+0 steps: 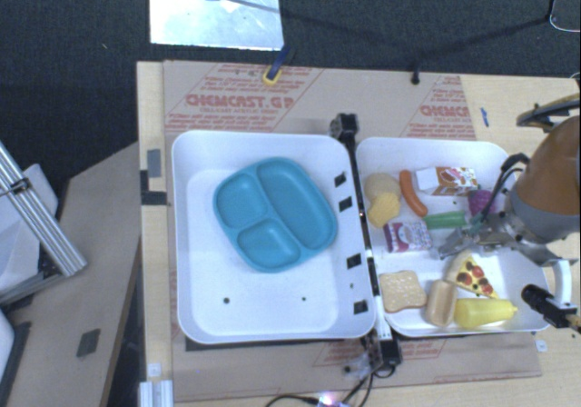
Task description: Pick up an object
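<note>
Pizza slice (472, 275) is lying in the right bin (495, 158) w/ other toy food; the hand (461, 244) is hovering just above it, can't tell if it's gripping.

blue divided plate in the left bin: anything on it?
Empty. All three compartments of the blue plate show bare blue; the toy foods all lie in the right bin.

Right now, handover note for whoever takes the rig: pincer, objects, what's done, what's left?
Pincer: low in the right bin, among the toy food; open or shut is unclear, and nothing is visibly held.
Objects: all in the right bin. Pizza slice and green piece lie closest to the tip; carton, sausage, toast and yellow piece around them. Blue divided plate sits in the left bin.
Done: arm is down at the pile.
Left: grasp one item and lift.
</note>
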You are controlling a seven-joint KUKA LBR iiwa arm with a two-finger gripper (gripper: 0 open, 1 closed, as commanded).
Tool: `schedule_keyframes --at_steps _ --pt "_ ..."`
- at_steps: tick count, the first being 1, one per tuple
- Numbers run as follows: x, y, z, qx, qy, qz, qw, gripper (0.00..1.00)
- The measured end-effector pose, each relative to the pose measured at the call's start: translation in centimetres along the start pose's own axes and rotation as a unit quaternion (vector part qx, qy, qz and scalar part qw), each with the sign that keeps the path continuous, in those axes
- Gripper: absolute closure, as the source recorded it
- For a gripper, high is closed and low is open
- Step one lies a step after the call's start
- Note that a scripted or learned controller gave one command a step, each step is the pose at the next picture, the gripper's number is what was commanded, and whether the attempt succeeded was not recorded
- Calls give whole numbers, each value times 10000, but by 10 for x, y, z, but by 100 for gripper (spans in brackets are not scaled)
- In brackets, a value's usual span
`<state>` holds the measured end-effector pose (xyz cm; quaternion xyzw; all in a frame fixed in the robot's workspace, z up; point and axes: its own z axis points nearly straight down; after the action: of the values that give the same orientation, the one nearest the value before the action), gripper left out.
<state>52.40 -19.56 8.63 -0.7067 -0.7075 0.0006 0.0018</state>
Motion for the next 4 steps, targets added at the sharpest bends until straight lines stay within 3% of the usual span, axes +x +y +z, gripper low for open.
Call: schedule_keyframes --at_steps 1,4 --pt "-1 2 -14 -35 -13 0 10000 100" --pt "-6 3 -141 -46 -19 -15 10000 100"
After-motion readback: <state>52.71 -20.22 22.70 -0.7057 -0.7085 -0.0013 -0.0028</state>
